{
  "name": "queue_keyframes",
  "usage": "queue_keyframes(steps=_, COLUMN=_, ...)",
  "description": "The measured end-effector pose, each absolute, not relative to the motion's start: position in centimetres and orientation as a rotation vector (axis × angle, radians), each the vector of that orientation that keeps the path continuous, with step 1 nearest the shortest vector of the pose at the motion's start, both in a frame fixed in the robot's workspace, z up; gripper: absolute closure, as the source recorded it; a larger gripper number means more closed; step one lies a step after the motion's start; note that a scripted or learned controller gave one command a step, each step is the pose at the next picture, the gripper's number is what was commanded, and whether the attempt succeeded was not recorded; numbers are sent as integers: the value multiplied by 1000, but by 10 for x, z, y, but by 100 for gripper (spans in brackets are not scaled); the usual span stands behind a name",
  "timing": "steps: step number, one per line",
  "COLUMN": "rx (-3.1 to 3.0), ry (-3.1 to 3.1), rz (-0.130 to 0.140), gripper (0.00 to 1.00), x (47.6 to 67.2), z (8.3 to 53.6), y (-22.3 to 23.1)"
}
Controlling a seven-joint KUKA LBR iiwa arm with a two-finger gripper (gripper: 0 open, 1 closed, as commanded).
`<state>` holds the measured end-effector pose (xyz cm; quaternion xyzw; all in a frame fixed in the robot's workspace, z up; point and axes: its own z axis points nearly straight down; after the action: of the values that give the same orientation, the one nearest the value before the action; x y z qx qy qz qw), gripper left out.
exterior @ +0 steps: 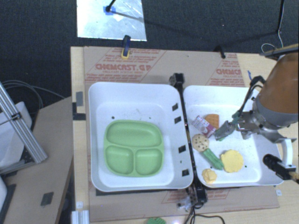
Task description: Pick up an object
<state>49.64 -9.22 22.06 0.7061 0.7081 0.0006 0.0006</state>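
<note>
Your claw hangs low in the right bin beside a small wrapped packet; you cannot tell whether it grips.

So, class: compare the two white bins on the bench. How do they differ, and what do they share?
The left bin holds one large item, a green divided tray; the right bin holds several small ones, including a cookie and a yellow piece. The arm's pincer reaches into the right bin, not the left bin. Both are shallow, white, and sit side by side.
</note>
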Motion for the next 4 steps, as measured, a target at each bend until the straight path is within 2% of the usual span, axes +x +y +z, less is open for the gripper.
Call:
queue_keyframes(steps=1, rx=2218, ry=2228, rz=-2, gripper=0, x=544, z=111, y=-94)
queue_keyframes(steps=2, rx=2206, ry=2210, rz=17, gripper=0, x=614, z=92, y=-165)
queue_keyframes(steps=3, rx=2202, ry=2209, rz=16, gripper=100, x=613, z=105, y=-164)
queue_keyframes(steps=4, rx=2218, ry=2218, rz=3, gripper=100, x=605, z=172, y=-193)
